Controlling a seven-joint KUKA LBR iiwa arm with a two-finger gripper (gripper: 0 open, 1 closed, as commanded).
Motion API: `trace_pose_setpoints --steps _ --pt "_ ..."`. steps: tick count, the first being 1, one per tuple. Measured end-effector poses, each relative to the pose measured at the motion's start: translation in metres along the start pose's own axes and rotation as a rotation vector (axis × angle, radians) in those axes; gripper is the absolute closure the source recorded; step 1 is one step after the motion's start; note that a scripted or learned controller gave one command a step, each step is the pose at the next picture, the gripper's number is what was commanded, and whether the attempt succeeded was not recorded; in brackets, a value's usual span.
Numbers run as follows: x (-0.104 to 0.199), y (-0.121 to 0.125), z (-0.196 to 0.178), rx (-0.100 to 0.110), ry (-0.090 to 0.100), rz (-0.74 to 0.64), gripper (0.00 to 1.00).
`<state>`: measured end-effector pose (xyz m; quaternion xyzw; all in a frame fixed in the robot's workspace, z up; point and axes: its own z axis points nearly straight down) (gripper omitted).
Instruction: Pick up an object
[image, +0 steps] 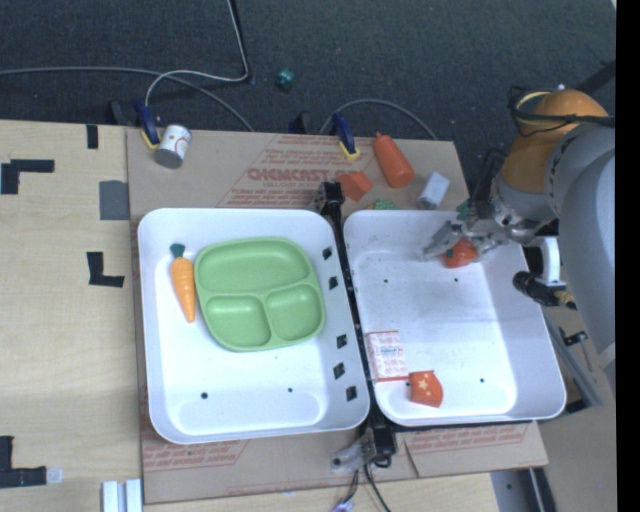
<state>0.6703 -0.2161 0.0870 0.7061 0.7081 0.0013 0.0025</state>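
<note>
Red object (461, 256) sits partly hidden under the tool (452, 245).

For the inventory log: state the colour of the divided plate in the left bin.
Light green, seen clearly in the camera view: the divided plate.

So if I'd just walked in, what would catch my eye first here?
Probably the green divided plate in the left bin, with a toy carrot lying beside it on its left. Then the grey and orange arm reaching in from the right, its gripper at a small red object near the top of the right bin. Another red piece sits by that bin's lower edge.
</note>
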Motion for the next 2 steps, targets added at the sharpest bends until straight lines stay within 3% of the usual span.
trace_pose_setpoints --steps 1,2 --pt "-0.001 0.0 -0.01 0.001 -0.004 -0.001 1.0" --pt "0.089 -0.002 -0.001 0.006 0.003 0.0 1.0"
